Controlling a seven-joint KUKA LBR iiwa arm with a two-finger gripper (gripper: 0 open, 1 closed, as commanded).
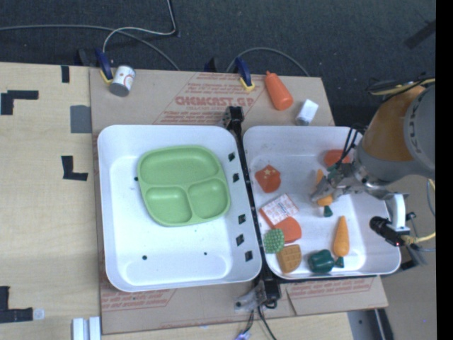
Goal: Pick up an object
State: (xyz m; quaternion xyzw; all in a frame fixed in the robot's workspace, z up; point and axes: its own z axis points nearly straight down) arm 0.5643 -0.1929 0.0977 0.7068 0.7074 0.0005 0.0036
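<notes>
In the right bin, the hand sits low over a small orange piece, its grip impossible to tell, a carrot lying just below.

Bulky rounded grey metal arm with a broad orange band just above the wrist. Thin black cable beside that band, running toward the small dark metal two-finger gripper.
</notes>
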